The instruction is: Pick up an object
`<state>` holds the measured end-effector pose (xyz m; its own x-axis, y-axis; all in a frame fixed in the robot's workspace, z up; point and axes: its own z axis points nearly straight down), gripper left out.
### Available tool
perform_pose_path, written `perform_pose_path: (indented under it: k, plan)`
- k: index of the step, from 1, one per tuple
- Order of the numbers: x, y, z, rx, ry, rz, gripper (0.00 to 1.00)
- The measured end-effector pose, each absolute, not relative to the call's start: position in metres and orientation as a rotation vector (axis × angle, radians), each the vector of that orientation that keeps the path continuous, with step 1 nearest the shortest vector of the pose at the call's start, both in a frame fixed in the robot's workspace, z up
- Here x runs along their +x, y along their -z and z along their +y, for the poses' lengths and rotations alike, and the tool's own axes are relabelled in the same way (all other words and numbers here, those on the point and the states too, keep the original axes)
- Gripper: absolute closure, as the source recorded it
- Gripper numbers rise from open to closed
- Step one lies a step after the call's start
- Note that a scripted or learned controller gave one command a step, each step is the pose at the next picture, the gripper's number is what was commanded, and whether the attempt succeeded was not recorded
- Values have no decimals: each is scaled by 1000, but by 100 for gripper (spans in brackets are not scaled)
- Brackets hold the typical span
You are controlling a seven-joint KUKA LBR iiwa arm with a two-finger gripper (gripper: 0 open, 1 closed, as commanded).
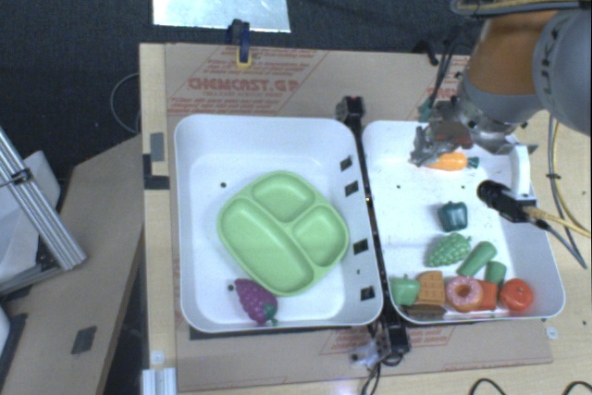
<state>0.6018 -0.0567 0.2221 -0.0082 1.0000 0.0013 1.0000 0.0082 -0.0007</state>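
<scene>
1. A desk (277,79) covered in brown board carries two shallow white bins side by side, seen from above at a slant.
2. The left bin (199,199) holds a green divided plate (282,231) near its middle, and a purple grape bunch (255,300) at its near edge.
3. The grey arm (527,42) reaches in from the right, over the far end of the right bin (407,208).
4. The gripper (433,146) is low over that bin's far corner, just beside or touching an orange carrot-like toy (450,162). How far open it is cannot be told, and nothing is visibly held.
5. A dark green pepper (452,216) lies mid-bin, apart from the gripper.
6. A cluster of toy food sits along the near edge: green grapes (449,249), a doughnut (461,293) and a tomato (517,294).
7. The step looks like reaching for the orange toy; next, it needs a firm close and a straight lift.
</scene>
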Motion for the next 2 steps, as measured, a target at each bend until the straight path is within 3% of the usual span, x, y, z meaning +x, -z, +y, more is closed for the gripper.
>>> perform_pose_path:
  k: [2]
  plan:
    - [597, -213, 48, -2211, 4, -2231, 100]
